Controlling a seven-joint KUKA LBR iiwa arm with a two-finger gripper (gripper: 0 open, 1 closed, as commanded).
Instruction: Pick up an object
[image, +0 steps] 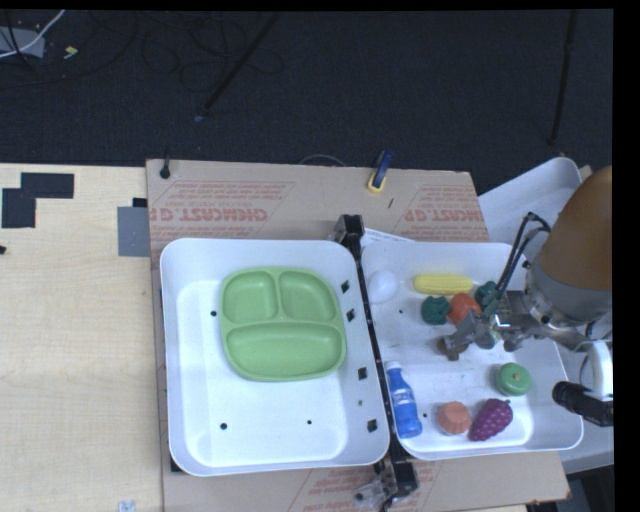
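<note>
The right bin (560, 430) holds several small toys. A yellow piece (443, 284) lies at its far side, with a dark green piece (434, 310) and an orange-red piece (463, 305) just below it. Toward the near side are a green round piece (514, 378), purple grapes (491, 419), a peach-coloured piece (453, 417) and a blue bottle (403, 401). A white ball (383, 287) rests by the divider. My gripper (464, 340) hangs low in the middle of this bin, just in front of the orange-red piece. Nothing shows held in it.
The left bin (190, 400) carries a green divided plate (281, 323). Both bins rest on a cardboard sheet (250, 205) over the wooden bench (70, 350). The arm's wrist and cables (560, 290) cover the right bin's right side.
</note>
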